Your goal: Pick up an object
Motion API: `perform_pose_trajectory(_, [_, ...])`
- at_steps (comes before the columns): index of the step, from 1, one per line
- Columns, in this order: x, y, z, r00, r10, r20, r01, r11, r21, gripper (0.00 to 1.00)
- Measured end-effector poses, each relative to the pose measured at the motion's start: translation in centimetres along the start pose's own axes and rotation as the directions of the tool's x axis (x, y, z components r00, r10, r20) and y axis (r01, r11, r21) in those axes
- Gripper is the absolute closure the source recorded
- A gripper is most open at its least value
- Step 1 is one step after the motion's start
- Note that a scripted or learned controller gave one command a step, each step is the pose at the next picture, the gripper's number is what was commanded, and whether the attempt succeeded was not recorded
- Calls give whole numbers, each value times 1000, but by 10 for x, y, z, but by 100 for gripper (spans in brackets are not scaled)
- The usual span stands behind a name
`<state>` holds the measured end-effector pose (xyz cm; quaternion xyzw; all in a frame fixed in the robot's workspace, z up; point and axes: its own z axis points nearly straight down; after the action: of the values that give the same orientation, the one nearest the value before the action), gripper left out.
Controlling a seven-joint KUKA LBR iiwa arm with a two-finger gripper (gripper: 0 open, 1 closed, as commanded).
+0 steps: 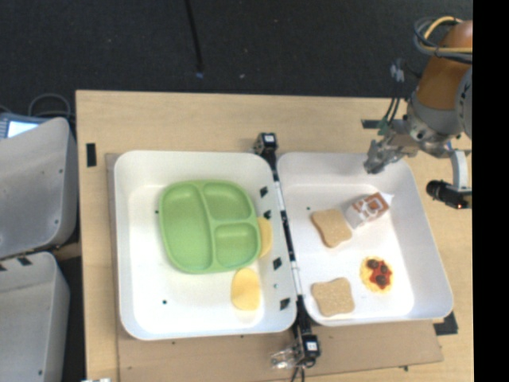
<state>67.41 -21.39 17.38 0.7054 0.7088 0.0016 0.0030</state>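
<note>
your gripper hangs over the right bin's far edge; you cannot tell its state. nearest lies a small packet, then toast slices and a mini pizza. left bin holds a green tray.

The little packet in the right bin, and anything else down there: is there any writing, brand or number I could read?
No text can be read anywhere.
Small packet in the right bin: red-brown and white print, too blurred to read.
Green tray, toast slices, bins: no marks show.
</note>
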Motion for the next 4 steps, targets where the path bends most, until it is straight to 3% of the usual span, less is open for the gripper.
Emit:
perform_pose_trajectory(1, [-2,1,-45,1000,-2,1,2,1000,0,100])
perform_pose_trajectory(2, [40,-4,-49,1000,0,-1,0,1000,4,100])
perform_pose_trajectory(4, [159,-8,-70,1000,-2,-4,2,1000,6,100])
